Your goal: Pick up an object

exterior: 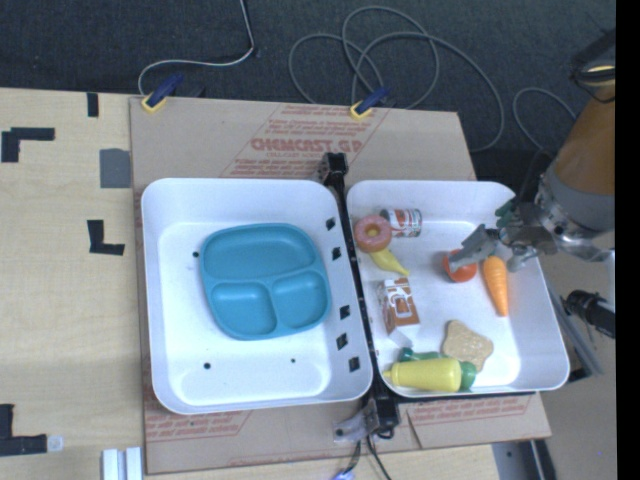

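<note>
1. Camera view: the gripper [487, 247] hangs low in the right bin [530, 363], fingers spread, gripping nothing. A red object [461, 267] lies at its tips, with a carrot [497, 284] just beside.
2. Risk: closing could nudge either away or catch both.
3. Surroundings: cardboard sheet [300, 138] on a wooden bench [60, 268]; dark carpet [120, 18] with cables [400, 48] behind.

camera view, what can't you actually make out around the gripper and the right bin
- gripper: fingers small and blurred over the red object; open or shut, touching or not, cannot be told.
- red object: partly covered by the gripper, so its kind is unclear.
- small can: label too small to read.
- green piece: mostly hidden behind the yellow bottle.
- arm: cut off by the right edge.
</note>
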You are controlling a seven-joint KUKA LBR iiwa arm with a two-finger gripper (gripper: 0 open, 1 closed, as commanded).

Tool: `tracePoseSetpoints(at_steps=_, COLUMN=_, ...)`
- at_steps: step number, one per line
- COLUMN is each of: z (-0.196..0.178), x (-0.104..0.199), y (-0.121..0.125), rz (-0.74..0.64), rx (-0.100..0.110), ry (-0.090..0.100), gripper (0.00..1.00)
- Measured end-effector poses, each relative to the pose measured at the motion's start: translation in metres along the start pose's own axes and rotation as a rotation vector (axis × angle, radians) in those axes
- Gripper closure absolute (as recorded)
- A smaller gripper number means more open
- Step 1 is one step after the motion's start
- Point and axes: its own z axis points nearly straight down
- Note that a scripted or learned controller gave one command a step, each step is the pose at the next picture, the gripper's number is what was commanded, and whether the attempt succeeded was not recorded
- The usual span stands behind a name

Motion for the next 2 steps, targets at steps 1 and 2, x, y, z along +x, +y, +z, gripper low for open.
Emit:
tracePoseSetpoints(at_steps=1, z=0.147, x=0.046, y=0.018, rz=-0.001, rx=0.004, ry=0.002, gripper=0.00)
tracePoseSetpoints(at_steps=2, z=0.167, x=0.054, y=0.057, rz=0.000, rx=-0.004, ry=0.000, gripper=0.00)
